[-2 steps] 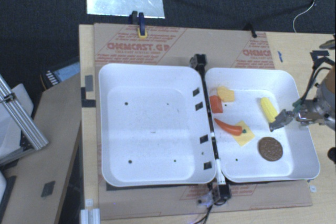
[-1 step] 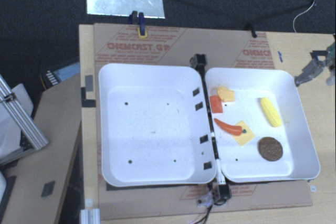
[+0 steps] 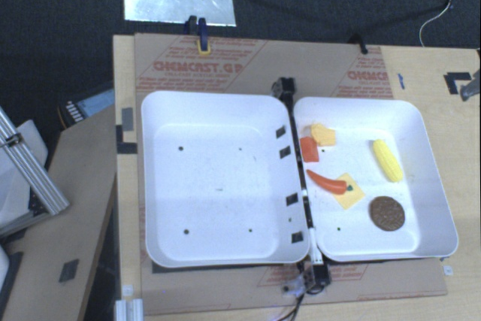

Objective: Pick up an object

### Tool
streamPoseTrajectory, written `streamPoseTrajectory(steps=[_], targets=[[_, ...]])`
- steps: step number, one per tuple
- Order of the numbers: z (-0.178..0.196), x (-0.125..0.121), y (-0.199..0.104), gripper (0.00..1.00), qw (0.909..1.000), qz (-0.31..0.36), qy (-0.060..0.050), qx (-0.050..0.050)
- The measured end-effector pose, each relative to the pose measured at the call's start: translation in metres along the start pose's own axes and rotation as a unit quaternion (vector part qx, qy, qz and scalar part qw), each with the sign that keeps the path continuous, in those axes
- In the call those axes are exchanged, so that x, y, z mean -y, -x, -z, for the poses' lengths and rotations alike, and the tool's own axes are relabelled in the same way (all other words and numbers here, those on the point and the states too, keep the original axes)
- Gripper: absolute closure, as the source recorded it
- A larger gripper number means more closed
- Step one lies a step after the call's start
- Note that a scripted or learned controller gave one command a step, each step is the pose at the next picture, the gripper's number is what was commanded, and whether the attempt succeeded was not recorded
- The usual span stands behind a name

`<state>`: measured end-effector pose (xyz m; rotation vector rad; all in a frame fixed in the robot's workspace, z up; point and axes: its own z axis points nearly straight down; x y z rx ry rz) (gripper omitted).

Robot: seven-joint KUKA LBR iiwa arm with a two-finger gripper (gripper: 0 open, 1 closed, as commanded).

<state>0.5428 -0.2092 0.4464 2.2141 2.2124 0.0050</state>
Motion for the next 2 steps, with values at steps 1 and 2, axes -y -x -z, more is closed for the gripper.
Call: streamPoseTrajectory(steps=[1, 2], targets=[[0.0941, -0.0209, -0.0026, 0.00, 1.0000, 0.003, 0.002, 0.000], [0.1010, -0.0208, -0.0023, 1.00, 1.0000, 0.005, -0.001, -0.001]])
